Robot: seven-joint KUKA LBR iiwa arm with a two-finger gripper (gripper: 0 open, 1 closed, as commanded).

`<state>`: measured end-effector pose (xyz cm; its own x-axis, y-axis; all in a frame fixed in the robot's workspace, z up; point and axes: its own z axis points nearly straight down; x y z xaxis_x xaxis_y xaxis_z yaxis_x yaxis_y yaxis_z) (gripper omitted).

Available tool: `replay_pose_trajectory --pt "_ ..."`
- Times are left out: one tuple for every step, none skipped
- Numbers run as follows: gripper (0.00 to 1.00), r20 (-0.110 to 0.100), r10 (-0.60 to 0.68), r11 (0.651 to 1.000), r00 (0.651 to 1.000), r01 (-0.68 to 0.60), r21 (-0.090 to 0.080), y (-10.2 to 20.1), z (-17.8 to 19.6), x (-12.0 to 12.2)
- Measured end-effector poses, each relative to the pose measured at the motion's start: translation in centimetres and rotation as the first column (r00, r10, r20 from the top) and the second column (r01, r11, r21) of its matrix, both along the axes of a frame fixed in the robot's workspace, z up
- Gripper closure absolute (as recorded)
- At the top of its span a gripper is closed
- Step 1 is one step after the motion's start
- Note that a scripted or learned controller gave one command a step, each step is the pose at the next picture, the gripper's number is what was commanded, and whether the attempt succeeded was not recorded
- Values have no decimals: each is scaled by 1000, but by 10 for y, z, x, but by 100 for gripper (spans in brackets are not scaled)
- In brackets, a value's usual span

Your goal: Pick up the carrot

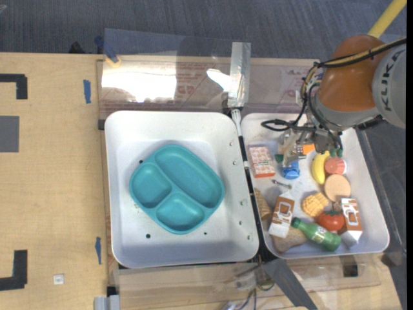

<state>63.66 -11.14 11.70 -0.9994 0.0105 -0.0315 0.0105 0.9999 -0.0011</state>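
In the right bin (pixel 374 192), my gripper (pixel 293 148) hangs low over the far-left part, under the orange band of the arm (pixel 345 82). A small orange piece, which looks like the carrot (pixel 308 148), shows just to the right of the gripper. The wrist hides most of it. I cannot tell whether the gripper touches it. A blue object (pixel 292 171) lies directly in front of the gripper.
The right bin is crowded: a red-and-white packet (pixel 261 160), a banana (pixel 318 166), a peach (pixel 335 166), a tomato (pixel 332 220), a green bottle (pixel 316 233) and small cartons (pixel 282 215). The left bin (pixel 122 134) holds a teal divided plate (pixel 176 186).
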Motion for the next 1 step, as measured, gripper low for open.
replay_pose_trajectory --pt "100 -8 -16 1000 1000 16 1 30 138 23"
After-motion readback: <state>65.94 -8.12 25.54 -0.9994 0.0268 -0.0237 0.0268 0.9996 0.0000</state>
